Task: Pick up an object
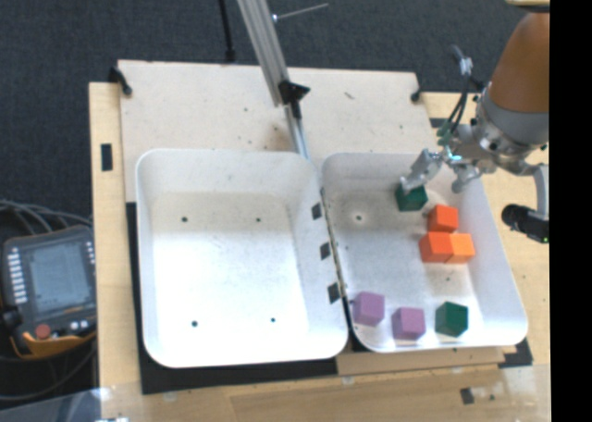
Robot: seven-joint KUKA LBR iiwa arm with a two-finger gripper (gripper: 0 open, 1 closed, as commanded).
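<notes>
In the right bin (370,179) lie several small cubes. A dark green cube (412,196) sits near the bin's far middle. My gripper (433,186) hovers over that spot and is open, with its fingers spread. The left fingertip (413,179) is right at the top of this green cube, and the cube is not between the fingers. Just right of it are three orange cubes: one alone (444,218) and two side by side (448,247). Along the near wall stand two purple cubes (369,307) (408,322) and a second green cube (451,318).
The left bin (231,254) adjoins the right one along a shared wall with dark clips (326,249). A slanted metal post (264,41) rises behind the bins. A teach pendant (51,281) lies off the bench to the left.
</notes>
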